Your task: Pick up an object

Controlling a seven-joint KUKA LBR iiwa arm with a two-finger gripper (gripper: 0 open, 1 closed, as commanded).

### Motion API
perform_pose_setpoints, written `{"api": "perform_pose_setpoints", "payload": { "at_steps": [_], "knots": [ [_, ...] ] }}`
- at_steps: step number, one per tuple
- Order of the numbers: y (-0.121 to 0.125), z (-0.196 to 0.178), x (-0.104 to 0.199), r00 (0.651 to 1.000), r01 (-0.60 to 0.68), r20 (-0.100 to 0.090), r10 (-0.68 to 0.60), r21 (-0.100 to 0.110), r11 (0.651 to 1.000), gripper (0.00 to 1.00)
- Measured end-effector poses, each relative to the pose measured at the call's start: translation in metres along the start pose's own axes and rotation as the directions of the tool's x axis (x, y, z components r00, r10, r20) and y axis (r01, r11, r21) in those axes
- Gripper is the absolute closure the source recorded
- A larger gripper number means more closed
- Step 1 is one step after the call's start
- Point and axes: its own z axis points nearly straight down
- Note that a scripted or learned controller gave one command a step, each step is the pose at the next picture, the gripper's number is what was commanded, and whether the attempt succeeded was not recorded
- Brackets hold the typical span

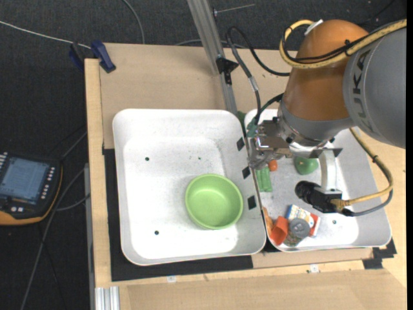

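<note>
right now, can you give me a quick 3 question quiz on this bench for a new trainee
1. True or false: the green bowl lies in the left bin.
2. Which bin is the gripper over? A) left bin B) right bin C) neither
3. Fill in: the small orange scoop lies near the right bin's ____ left corner, front or back.

Key
1. True. The bowl sits open side up, toward the left bin's front right.
2. B. It is low at the right bin's left edge, by a green stick-like piece.
3. Front, beside a round grey lid.
</note>
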Motion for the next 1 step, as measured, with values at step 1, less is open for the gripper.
{"api": "perform_pose_setpoints", "payload": {
  "at_steps": [1],
  "knots": [
    [-0.0006,0.0229,0.0514,1.0,0.0,0.0,0.0,0.002,1.0,1.0]
  ]
}}
